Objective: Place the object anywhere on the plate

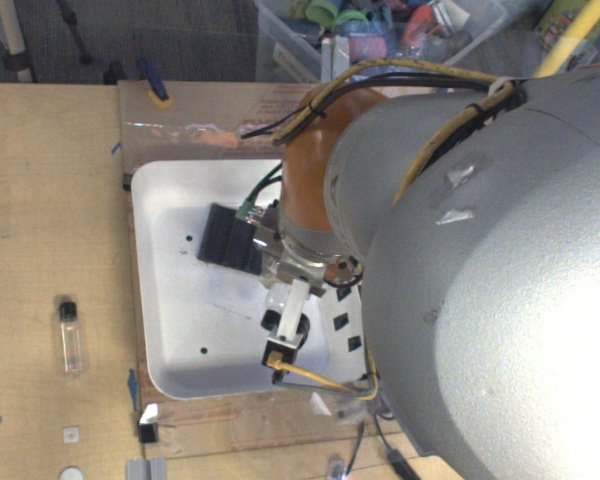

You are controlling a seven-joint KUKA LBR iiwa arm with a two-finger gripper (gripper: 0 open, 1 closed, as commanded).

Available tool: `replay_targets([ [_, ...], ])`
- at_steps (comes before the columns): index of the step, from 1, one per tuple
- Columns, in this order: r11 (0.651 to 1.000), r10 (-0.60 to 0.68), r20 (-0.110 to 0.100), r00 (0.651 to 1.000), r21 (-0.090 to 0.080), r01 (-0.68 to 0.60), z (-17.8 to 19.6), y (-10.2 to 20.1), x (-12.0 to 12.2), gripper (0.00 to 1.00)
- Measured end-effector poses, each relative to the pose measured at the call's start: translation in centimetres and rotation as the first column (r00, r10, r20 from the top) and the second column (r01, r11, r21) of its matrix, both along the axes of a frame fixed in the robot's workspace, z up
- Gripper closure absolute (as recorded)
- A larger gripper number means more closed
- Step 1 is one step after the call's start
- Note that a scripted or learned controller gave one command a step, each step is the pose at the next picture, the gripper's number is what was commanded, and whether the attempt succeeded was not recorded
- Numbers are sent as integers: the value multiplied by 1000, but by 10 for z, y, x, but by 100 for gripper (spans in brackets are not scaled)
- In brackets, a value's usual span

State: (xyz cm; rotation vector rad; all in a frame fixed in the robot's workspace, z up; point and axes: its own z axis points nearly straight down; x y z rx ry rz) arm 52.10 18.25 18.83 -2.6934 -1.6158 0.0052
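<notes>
Though the gripper seems low over the bin, its opening is unclear.

One white bin, one clear vial, one tub of toys.

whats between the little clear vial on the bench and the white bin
Nothing: in the camera view the stretch of wooden bench between the vial and the white bin is bare.

The bin is plain white, with two small dark specks on its floor. The arm is grey, its band orange. The surface is pale tan. The vial is clear with a black cap. The translucent tub holds blue, pink and green items.
</notes>
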Motion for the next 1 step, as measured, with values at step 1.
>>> replay_targets([
  [1, 999, -49, -2, 999, -1, 49, -16, 41, -14, 100],
])
